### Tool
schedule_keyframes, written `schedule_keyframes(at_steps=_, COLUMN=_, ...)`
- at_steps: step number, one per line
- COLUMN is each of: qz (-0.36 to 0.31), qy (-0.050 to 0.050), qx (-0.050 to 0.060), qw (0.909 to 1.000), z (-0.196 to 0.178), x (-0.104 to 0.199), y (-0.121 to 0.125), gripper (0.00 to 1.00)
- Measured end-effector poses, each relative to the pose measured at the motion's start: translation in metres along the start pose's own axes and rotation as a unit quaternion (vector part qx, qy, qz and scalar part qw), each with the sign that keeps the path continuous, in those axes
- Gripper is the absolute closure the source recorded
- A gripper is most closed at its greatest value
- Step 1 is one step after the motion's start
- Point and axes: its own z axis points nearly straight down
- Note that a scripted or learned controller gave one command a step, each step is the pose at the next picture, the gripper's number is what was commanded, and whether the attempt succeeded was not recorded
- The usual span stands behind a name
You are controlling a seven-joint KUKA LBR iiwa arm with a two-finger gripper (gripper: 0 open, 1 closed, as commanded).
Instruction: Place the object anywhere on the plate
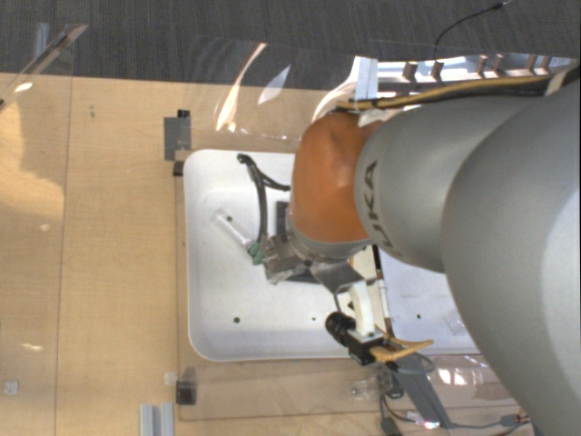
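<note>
A pale wooden bench (pixel 91 243) is seen across the left of the frame. Two small dark brackets (pixel 180 134) are fixed at the left corners of a shallow white bin (pixel 209 325), which is set at the centre. On the bin floor, left of centre, a small clear object (pixel 229 223) is seen lying flat, just beside a green speck (pixel 257 251). Whether it is the task's object cannot be told. A black cable (pixel 260 193) is looped above it. The gripper (pixel 278 263) is lowered into the middle of the bin, largely covered by the orange band (pixel 327 189); how far it is opened, and whether anything is gripped, cannot be told. The right of the frame is taken up by the grey arm (pixel 472 189).
</note>
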Motion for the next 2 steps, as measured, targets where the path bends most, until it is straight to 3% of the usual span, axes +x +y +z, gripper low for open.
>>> schedule_keyframes(at_steps=1, qz=0.305, qy=-0.001, qx=0.004, qw=0.9524, z=0.073, x=0.030, y=0.003, gripper=1.00)
schedule_keyframes(at_steps=2, qz=0.118, qy=0.000, qx=0.001, qw=0.9930, z=-0.025, x=0.058, y=0.013, gripper=1.00)
